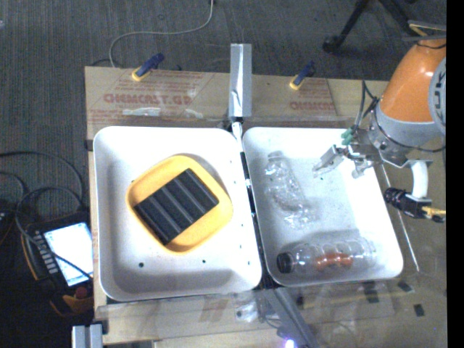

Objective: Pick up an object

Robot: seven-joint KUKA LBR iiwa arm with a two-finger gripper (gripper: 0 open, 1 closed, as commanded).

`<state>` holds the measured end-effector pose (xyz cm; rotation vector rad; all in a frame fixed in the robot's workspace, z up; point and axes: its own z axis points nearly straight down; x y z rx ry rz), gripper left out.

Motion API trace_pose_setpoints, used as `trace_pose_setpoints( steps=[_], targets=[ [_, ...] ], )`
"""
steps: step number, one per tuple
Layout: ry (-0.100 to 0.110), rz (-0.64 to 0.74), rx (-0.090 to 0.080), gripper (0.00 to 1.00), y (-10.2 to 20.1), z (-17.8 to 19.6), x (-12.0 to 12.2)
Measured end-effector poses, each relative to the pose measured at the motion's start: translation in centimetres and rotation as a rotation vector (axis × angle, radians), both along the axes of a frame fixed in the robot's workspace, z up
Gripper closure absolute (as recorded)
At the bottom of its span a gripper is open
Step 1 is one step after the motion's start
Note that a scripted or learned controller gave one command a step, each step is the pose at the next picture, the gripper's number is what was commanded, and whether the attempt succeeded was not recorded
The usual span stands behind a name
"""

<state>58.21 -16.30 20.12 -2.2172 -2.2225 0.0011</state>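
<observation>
My gripper (342,164) hangs over the far right part of the right bin (384,216), its fingers spread open with nothing between them. A crumpled clear plastic bottle (286,188) lies left of the gripper, in the middle of that bin. Along the bin's near wall lies a clear bottle (328,256) with a black cap and orange contents. In the left bin (109,194) rests a yellow tray-like object (181,201) with a black ribbed top.
The orange-banded arm (417,93) enters from the right above the right bin's far corner. A metal divider post (240,85) stands between the bins at the back. Two blue-and-yellow clamps (147,66) (301,77) hold the cardboard behind them.
</observation>
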Motion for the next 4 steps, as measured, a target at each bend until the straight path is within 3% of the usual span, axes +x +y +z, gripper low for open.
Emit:
trace_pose_setpoints(
  steps=[1, 2, 3, 4],
  targets=[
    [0.000, -0.041, -0.001, 0.00, 4.2, -7.4, 8.2],
    [-0.002, 0.095, -0.006, 0.00, 1.2, -0.9, 7.8],
    [-0.002, -0.031, -0.004, 0.00, 0.1, 6.0, 8.6],
    [0.001, -0.018, 0.000, 0.00, 6.2, -4.6, 5.9]
  ],
)
